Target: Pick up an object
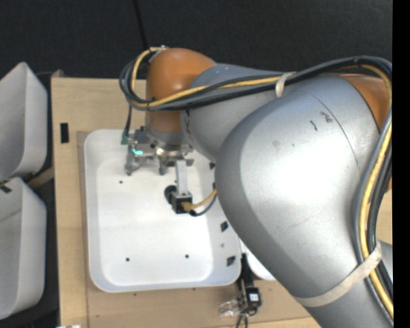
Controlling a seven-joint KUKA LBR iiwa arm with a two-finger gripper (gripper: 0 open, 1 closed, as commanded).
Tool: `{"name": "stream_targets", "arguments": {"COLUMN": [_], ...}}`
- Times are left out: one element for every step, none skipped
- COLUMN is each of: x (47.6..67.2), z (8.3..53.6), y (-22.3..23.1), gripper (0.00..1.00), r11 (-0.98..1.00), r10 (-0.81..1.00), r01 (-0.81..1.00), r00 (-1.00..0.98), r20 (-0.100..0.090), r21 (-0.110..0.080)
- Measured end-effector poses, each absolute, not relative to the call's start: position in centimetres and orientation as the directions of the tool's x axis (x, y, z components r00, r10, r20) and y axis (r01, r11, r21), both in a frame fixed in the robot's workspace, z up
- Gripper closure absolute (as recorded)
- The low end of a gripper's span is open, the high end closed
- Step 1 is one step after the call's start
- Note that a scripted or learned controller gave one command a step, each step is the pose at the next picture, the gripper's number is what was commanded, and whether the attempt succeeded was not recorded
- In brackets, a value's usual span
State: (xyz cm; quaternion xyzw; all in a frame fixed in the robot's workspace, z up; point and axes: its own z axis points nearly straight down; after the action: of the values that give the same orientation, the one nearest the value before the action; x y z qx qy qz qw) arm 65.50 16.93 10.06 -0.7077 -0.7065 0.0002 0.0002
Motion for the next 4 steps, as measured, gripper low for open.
{"name": "stream_targets", "arguments": {"x": [69.3, 60.6, 64.2, 69.4], "z": [21.7, 13.8, 9.9, 24.4], "y": [17.3, 21.4, 22.2, 15.5], "gripper": [0.0, 0.0, 0.0, 0.0], "r11": [0.003, 0.004, 0.005, -0.004], "r10": [1.0, 1.0, 1.0, 1.0], "r01": [1.0, 1.0, 1.0, 1.0], "r00": [-0.003, -0.004, -0.005, 0.004], "r20": [0.002, -0.002, 0.001, 0.001], "r21": [0.013, -0.008, 0.001, 0.016]}}
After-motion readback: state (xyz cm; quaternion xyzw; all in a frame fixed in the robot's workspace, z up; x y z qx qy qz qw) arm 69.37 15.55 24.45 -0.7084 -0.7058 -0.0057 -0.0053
